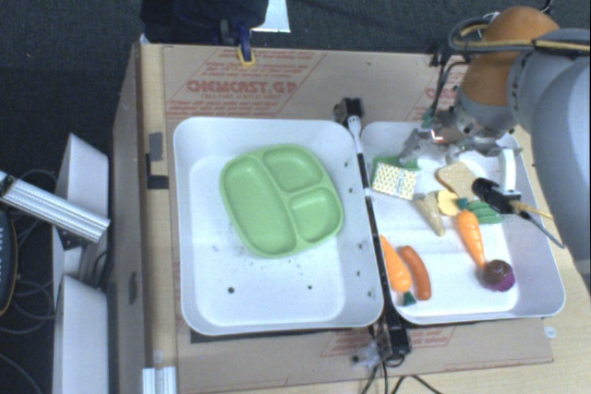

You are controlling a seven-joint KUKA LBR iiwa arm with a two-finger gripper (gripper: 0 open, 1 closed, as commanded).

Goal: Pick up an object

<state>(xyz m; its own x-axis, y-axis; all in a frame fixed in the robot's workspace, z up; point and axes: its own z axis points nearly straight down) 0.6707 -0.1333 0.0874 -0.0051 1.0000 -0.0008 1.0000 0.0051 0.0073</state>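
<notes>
My gripper (417, 146) hangs low over the far end of the right bin (536, 291), with the grey arm and its orange band behind it. Just in front of it lies a green and white patterned block (395, 179), close to the gripper tip; I cannot tell whether they touch. Further along the bin lie a bread slice (454, 176), a small yellow piece (448, 202), a beige wedge (430, 213), a carrot with a green top (473, 236), a second carrot (395, 265), a red sausage (416, 271) and a purple round piece (499, 274).
The left bin (208, 291) holds a light green divided plate (281, 199). A dark divider rail (366, 198) runs between the two bins. Both bins rest on a cardboard sheet (240, 83) on the bench.
</notes>
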